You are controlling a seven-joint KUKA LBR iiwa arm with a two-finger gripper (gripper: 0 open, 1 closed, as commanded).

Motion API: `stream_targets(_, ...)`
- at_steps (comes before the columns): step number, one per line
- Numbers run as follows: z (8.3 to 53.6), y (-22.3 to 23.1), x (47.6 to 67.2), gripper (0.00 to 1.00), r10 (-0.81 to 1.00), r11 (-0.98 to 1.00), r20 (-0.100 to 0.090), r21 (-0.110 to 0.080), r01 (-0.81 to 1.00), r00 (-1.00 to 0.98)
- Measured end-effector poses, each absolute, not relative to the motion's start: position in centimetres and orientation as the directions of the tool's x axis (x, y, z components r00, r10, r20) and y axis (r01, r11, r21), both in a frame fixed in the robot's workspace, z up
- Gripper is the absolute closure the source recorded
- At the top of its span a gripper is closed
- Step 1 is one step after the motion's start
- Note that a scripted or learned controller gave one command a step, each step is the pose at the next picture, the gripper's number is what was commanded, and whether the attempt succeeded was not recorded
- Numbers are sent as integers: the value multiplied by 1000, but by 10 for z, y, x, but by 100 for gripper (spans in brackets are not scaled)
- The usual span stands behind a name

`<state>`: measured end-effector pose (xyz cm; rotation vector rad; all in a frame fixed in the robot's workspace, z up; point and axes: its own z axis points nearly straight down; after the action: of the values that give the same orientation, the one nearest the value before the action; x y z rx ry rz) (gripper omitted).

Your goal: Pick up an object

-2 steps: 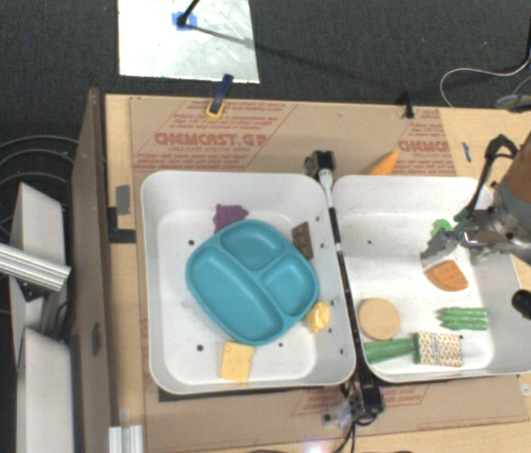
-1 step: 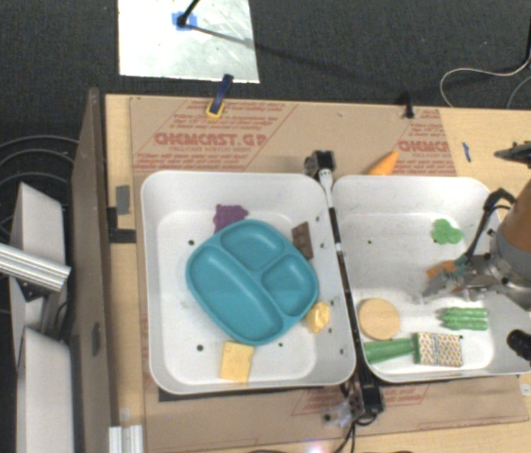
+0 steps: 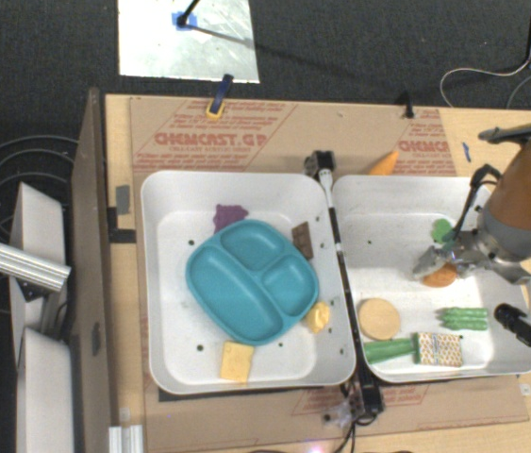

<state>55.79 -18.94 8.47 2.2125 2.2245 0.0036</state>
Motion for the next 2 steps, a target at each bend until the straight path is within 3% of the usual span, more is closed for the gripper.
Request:
stream_targets(1,96,-190,558,100,1000,4,-1,7,1000,-4)
stream_targets(2,213,-208,614,100,1000,6,-6,15,1000,-6)
